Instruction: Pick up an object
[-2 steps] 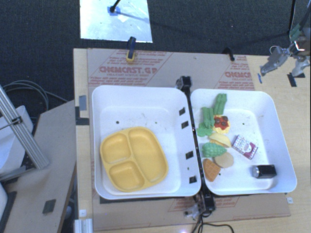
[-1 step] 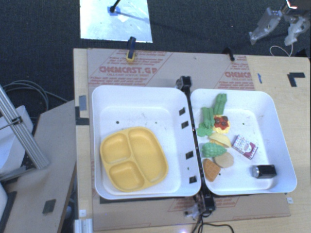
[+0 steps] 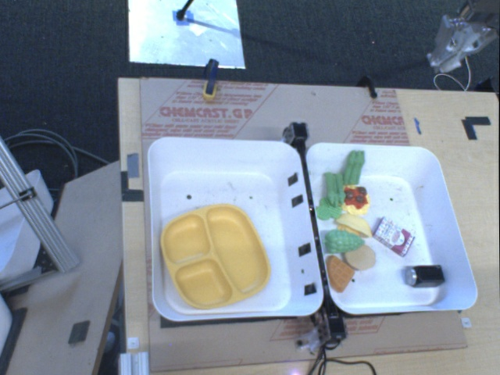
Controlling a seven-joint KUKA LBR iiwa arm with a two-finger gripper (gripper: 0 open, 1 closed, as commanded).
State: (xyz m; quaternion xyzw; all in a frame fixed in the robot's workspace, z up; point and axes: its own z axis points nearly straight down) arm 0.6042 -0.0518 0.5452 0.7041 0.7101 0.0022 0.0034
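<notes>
The right bin holds several small toy items in a cluster by its left wall. Among them are two green vegetables, a red and yellow piece, a yellow piece, a green leafy piece, a tan round piece and an orange cracker. A pink packet and a black can lie further right. My gripper hangs at the top right corner, beyond the bench and well away from both bins, with nothing seen in it.
The left bin holds a yellow three-compartment plate. Black clips sit along the wall between the bins. A yellow clamp stands at the bench's back edge, with a shiny plate on the floor behind it.
</notes>
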